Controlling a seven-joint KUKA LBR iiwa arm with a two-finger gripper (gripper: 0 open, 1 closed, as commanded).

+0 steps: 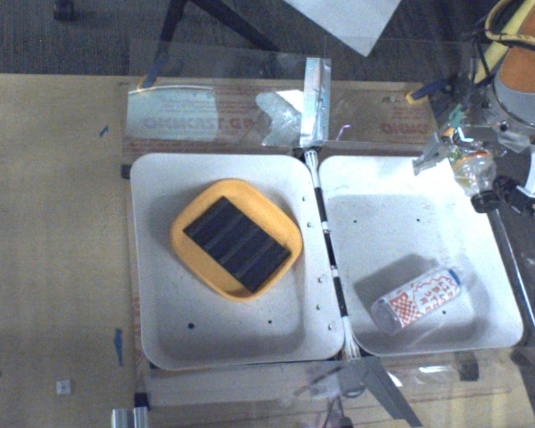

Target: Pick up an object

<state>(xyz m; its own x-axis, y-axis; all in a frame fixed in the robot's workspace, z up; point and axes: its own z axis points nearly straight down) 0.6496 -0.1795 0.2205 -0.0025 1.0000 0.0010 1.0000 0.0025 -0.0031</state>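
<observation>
Overhead, two shallow white bins sit side by side on the wooden bench, their inner rims touching along the middle. Inside the left bin (pixel 160 328), an orange-yellow rounded block with a dark ribbed square top (pixel 236 239) lies turned at an angle, a little toward twelve o'clock of the bin's centre. Inside the right bin (pixel 374 194), a small cylinder with a red-and-white checked wrap and white caps (pixel 416 299) lies on its side toward five o'clock, its long axis running from eight o'clock to two o'clock. At the right bin's one-to-two o'clock corner the arm's gripper (pixel 459 154) hangs over the rim, well apart from the cylinder; its tip is a blurred tangle of metal and clear parts, so how it is set cannot be told, and nothing can be made out in it. Behind the bins, at twelve o'clock, a clear plastic panel (pixel 223 114) stands along the bench.
</observation>
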